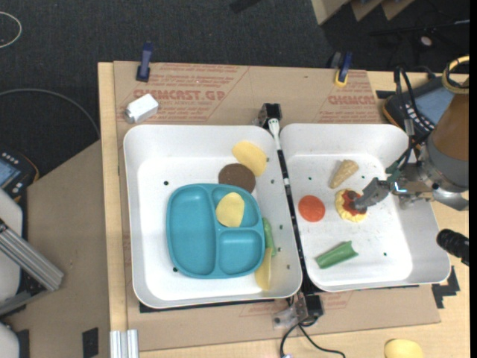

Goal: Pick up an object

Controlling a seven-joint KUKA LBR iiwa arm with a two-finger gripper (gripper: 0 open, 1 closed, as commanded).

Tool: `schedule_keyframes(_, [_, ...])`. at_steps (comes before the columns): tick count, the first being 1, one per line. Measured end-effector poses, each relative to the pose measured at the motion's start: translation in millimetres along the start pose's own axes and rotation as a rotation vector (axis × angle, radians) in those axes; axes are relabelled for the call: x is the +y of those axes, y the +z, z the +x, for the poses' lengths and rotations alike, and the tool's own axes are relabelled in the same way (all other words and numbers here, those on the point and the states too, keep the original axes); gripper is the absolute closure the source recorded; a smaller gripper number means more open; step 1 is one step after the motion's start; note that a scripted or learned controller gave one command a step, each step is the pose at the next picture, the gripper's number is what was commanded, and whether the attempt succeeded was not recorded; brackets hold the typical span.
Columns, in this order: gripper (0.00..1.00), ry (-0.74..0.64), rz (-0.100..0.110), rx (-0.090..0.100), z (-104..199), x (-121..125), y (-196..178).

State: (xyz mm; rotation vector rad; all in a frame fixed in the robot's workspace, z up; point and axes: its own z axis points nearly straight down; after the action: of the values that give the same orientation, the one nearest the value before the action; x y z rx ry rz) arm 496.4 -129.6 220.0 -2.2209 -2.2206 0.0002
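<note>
Over the right white plastic bin point(387, 263), the grey arm reaches in low from the right, its dark gripper point(365, 198) angled down-left onto a small yellow-and-red toy piece point(347, 206). Whether its fingers are open or closed I cannot tell. Just beside lie an orange-red round toy point(312, 208), a tan cone point(343, 173) and a green pepper-shaped toy point(336, 254).

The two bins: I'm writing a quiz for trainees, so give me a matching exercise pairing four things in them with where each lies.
Things:
1. blue tray
2. green pepper
3. brown disc
4. orange ball

Places:
A. right bin, near front edge
B. left bin, just behind the tray
C. right bin, left of the end effector
D. left bin, front half

Pairs: 1-D, 2-A, 3-B, 4-C
</note>
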Motion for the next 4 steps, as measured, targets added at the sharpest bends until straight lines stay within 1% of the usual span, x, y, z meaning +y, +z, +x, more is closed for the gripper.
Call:
schedule_keyframes(1, [0.00, -0.008, -0.021, -0.002, 49, -6, -178])
schedule_keyframes(2, [0.00, -0.009, -0.023, 0.000, 110, 1, -325])
schedule_keyframes(3, [1.00, -0.002, -0.008, -0.002, 107, 1, -326])
schedule_keyframes(4, [1.00, 0.005, 0.006, -0.001, 56, -15, -266])
